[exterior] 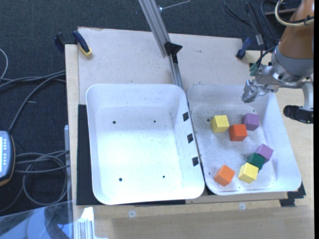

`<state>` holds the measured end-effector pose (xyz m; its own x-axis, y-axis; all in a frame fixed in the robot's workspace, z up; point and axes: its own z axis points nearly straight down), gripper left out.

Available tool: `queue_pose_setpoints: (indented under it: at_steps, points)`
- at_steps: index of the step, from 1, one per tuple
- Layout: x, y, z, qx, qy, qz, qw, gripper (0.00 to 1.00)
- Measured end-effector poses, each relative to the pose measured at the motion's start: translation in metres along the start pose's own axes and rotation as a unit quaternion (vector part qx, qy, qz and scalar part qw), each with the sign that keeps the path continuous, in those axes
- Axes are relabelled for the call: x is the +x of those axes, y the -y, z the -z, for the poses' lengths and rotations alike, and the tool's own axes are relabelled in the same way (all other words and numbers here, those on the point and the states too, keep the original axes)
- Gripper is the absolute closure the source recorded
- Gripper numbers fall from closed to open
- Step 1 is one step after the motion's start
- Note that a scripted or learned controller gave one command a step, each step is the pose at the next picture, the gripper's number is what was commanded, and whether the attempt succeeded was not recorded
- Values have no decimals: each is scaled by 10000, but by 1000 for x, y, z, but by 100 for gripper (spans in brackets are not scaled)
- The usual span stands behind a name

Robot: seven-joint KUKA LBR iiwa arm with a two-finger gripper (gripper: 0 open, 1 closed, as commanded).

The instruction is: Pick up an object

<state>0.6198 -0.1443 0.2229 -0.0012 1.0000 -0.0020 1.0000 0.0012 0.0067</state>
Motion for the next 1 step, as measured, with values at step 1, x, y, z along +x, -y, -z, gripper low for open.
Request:
queue_pose_setpoints:
  at_steps: [1]
  points:
    - [51, 24, 1, 43, -24, 21, 10000, 100]
